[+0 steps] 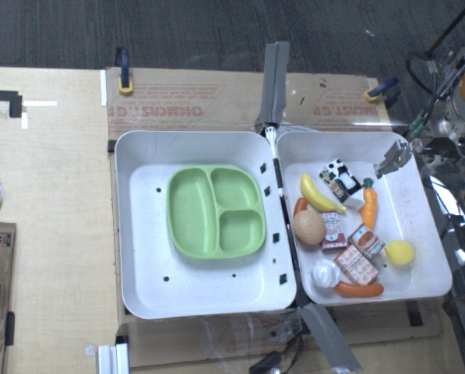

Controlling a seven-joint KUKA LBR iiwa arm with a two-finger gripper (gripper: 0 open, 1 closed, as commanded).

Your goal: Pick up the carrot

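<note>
In the right white bin (427, 232) the small orange plastic carrot (369, 206) lies ungrabbed, the hand (391, 160) hovering at its 1 o'clock, grip state I can't tell.

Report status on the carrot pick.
Gripper above right bin's far right edge. Carrot unheld, lying in bin. Banana and cow-print carton crowd its left.

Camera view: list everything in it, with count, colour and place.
Bins: 2, white, side by side.
Plate: 1, green, left bin.
Carrot: 1, orange, right bin.
Banana: 1, yellow, right bin.
Lemon: 1, yellow, right bin.
Sausage: 1, orange-red, right bin front.
Cow toy: 1, black-white, right bin.
Clamps: 2, blue-yellow, back edge.
Gripper: 1, grey, above right bin's back right.
</note>
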